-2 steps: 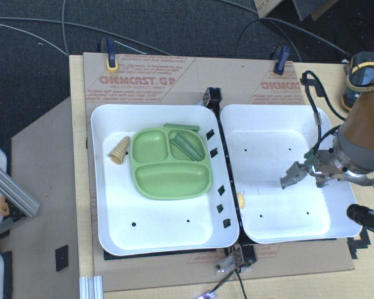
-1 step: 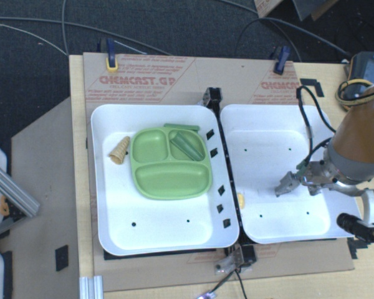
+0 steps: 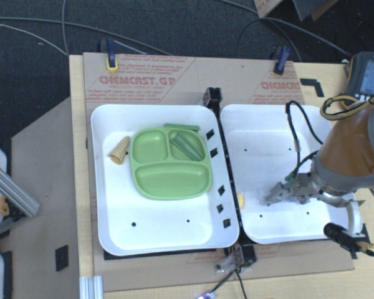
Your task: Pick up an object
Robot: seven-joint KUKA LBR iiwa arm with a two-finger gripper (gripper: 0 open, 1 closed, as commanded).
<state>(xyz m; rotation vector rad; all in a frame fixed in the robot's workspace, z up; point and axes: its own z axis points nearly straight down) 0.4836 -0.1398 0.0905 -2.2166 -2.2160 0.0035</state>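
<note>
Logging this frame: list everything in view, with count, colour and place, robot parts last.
Bins: two, white, side by side on the bench.
Plate: one, green, three compartments, in the left bin.
Green piece: one, darker green, in the plate's upper right compartment.
Cone: one, tan, in the left bin, left of the plate.
Yellow bit: one, small, at the right bin's left wall.
Clamps: two, blue with yellow, on the board's far edge.
Cables: several, on the dark floor behind the bench.
Arm: one, grey with orange band, reaching in from the right.
Claw: one, grey, low over the right bin.
</note>
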